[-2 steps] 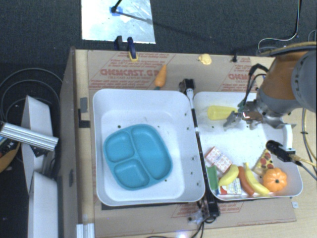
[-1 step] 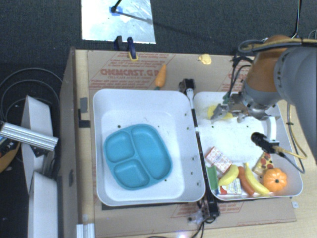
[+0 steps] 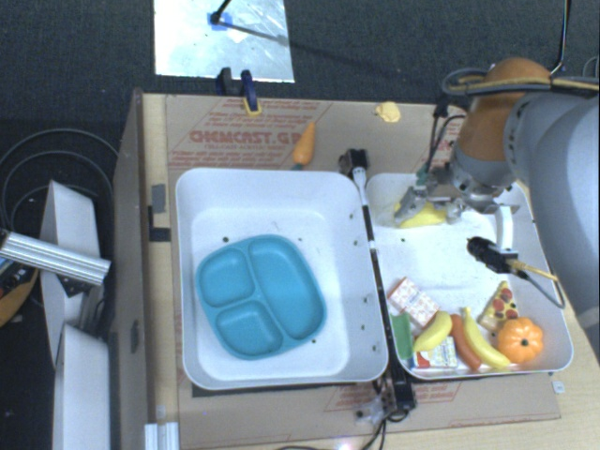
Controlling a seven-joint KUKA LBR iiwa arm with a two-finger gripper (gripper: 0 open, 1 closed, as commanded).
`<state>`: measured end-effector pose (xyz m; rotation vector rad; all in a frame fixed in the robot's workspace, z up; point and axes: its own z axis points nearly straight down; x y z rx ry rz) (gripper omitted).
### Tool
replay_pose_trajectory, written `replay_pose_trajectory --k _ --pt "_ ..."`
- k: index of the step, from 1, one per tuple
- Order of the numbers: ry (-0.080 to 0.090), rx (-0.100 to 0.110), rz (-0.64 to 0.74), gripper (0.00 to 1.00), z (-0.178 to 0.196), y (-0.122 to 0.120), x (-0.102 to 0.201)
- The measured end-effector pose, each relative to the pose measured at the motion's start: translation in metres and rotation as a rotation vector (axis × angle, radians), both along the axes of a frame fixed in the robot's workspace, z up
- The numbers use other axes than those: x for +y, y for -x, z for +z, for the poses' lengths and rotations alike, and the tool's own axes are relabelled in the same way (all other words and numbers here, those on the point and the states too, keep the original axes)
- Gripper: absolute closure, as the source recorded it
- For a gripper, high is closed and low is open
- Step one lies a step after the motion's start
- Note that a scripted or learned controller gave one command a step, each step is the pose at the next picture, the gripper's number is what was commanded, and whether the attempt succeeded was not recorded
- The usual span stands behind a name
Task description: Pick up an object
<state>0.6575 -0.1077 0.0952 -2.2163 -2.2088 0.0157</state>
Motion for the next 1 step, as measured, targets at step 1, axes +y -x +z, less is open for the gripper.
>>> replay_pose_trajectory --k 1 --pt "-0.003 0.018 0.001 1.00 0.0073 0.0027 -0.0007"
